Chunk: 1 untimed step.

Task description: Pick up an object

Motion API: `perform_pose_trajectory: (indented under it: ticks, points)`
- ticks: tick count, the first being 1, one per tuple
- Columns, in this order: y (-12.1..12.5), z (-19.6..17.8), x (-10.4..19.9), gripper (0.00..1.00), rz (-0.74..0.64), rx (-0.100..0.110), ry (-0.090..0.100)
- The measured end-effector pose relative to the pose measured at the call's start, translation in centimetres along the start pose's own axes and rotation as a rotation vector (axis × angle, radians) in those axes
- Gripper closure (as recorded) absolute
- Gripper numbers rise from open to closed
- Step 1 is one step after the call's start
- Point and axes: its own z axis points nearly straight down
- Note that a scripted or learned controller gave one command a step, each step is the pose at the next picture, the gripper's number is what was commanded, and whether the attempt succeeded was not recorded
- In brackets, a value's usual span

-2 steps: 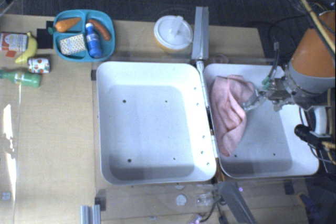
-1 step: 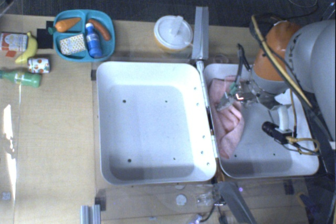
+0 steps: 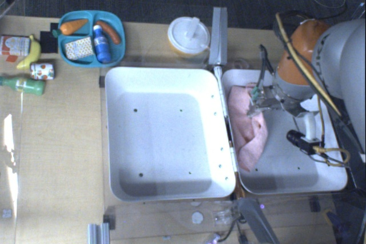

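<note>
A crumpled pink cloth (image 3: 247, 126) lies along the left wall of the right white bin (image 3: 297, 181). My gripper (image 3: 255, 103) is down in that bin, right at the upper part of the cloth and touching or nearly touching it. The grey arm with its orange band (image 3: 303, 57) comes in from the right over the bin's upper half. The gripper's dark metal parts overlap the cloth, so I cannot make out any hold on it.
The left white bin (image 3: 166, 134) sits beside it, with a metal divider (image 3: 217, 37) rising between them. A lidded cup (image 3: 189, 36) and a blue tray of toy food (image 3: 91, 37) stand behind. A banana (image 3: 30, 53), a can (image 3: 42, 71) and a green bottle (image 3: 23, 85) lie far left. Black cables (image 3: 303, 143) hang over the right bin.
</note>
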Motion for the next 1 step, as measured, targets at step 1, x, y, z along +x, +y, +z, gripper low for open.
perform_pose_trajectory:
  ticks: [1]
  points:
    - [4.75,-8.05,2.25,1.0,-0.231,0.005,0.001]
